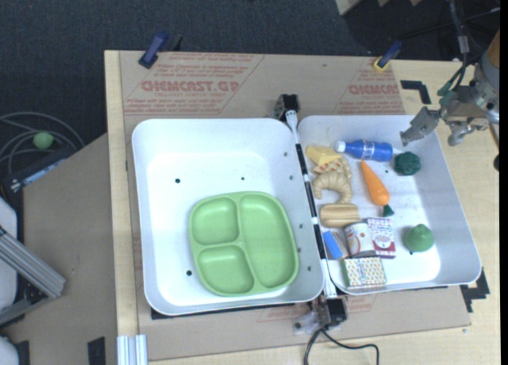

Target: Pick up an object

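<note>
arm [486,78] cut off at right edge, small carton [365,270] print unreadable

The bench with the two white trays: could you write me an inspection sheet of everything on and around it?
Surface: board-topped bench bearing left bin and right bin.
Job's things: right bin holds blue bottle, carrot, croissant, two green lumps, small boxes.
Clutter: green divided plate in left bin.
Grippers: gripper above right bin's far edge, fingers spread, holding nothing.
Cables: coil on the floor at left.
Surroundings: dark carpet.
</note>
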